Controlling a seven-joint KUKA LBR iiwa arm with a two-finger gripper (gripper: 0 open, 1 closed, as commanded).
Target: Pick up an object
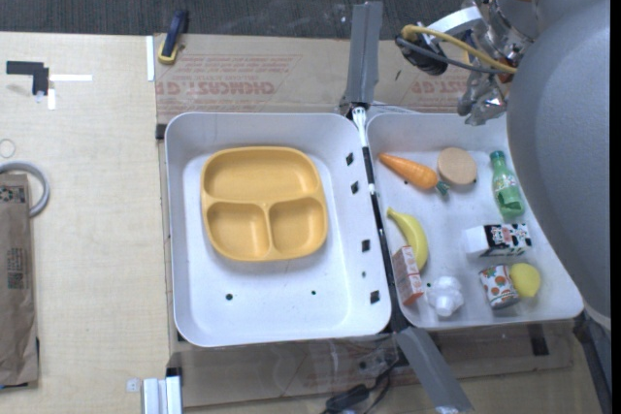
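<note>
Hovering over the right bin's [558,305] far edge, the end effector [482,107] is carrying nothing. We are unable to tell its opening.

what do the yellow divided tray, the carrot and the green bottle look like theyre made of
Yellow divided tray: likely moulded plastic, matte, with one even colour and soft rounded compartment edges.
Carrot: probably a plastic toy, with smooth, uniform orange and a small green tip.
Green bottle: seems to be translucent plastic with a light cap and a slight sheen; too small to be sure.
</note>
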